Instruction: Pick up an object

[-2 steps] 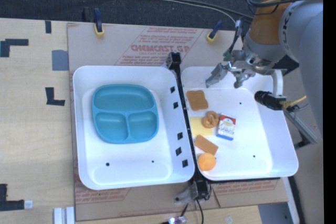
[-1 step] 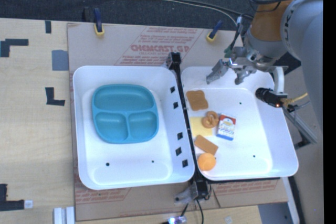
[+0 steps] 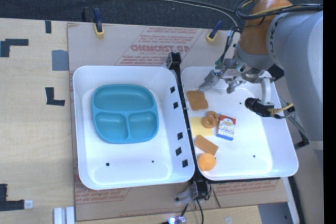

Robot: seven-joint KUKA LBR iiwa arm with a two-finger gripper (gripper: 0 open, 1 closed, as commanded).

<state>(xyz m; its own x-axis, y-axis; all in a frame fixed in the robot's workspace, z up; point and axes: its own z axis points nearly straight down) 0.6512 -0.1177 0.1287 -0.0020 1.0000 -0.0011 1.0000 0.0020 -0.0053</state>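
Your gripper (image 3: pixel 221 80) hovers with fingers released and nothing between them over the right bin (image 3: pixel 278 157), near its back edge. The food pieces crowd that bin's left wall: toast (image 3: pixel 197 100), pretzel (image 3: pixel 210 119), small carton (image 3: pixel 227 127), cracker (image 3: pixel 205 144), orange (image 3: pixel 206 162). You see bare floor along its right half

This looks like a robotics lab. A cardboard sheet (image 3: pixel 157 44) is fixed on the wooden tabletop (image 3: pixel 31 113) with clamps (image 3: pixel 98 23), black tape marks (image 3: pixel 51 96) are stuck on the wood, cables (image 3: pixel 173 1) run behind, and a grey industrial arm (image 3: pixel 294 44) reaches over two white bins (image 3: pixel 84 155).
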